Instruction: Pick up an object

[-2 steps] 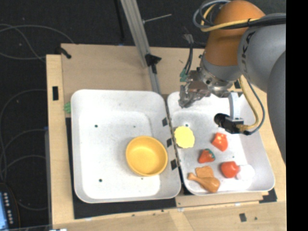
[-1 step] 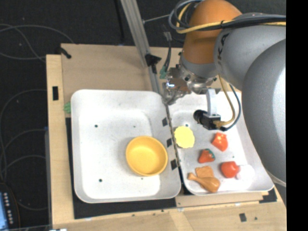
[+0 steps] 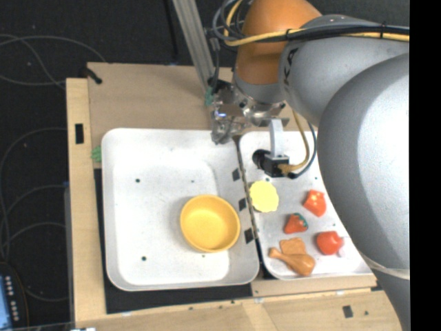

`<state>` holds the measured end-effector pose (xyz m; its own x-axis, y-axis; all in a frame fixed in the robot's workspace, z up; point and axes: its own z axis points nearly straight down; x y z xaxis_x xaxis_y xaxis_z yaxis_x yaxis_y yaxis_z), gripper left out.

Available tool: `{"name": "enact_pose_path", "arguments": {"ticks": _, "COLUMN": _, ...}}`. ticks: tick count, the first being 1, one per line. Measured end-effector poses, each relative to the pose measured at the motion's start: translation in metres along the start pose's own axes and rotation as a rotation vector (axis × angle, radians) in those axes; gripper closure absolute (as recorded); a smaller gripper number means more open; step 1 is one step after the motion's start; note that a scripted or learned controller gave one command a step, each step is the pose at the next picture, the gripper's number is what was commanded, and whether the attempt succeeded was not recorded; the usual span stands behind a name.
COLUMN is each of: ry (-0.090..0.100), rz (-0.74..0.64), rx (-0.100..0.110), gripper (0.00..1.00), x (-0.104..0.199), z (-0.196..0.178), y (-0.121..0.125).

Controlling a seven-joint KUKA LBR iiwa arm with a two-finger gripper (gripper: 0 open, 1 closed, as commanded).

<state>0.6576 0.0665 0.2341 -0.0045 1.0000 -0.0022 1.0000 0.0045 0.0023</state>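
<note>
Round yellow plastic bowl (image 3: 209, 223) sits at the left white bin's (image 3: 138, 212) 4 o'clock. The end effector (image 3: 224, 123), released or clenched I cannot tell, hangs at 12 o'clock above the bins' meeting rims. Descending there likely strikes rim and grasps nothing.

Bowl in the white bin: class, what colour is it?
Yellow all over. The bowl shows best in the camera view, looking down on it.

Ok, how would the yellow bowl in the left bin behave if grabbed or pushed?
The yellow bowl looks like moulded plastic: probably stiff and light. Sitting upright, mouth up, it would likely slide across the smooth left bin rather than roll. Its rounded wall may slip from a pinch; the rim seems safer.
</note>
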Motion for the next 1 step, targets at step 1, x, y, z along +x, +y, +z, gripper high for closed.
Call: {"name": "enact_pose_path", "arguments": {"ticks": 1, "ry": -0.003, "rz": 0.002, "rx": 0.001, "gripper": 0.00, "x": -0.0033, "z": -0.0006, "y": -0.0006}}
